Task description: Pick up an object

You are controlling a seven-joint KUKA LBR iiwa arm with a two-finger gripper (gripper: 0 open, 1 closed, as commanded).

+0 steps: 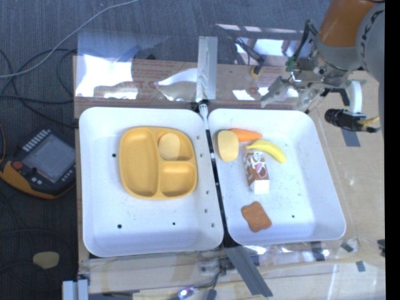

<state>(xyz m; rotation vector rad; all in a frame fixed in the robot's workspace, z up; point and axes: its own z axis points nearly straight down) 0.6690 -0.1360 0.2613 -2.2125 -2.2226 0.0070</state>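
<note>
Above the right bin [325, 174], holding five objects, the gripper [294, 91] hangs open.

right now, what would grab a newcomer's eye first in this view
The yellow tray stands out first, lying in the left bin. Next comes the cluster at the top of the right bin: a banana, a carrot, a pale yellow piece and a small carton, with a brown cookie lower down. The gripper hangs above that bin's far edge.
</note>
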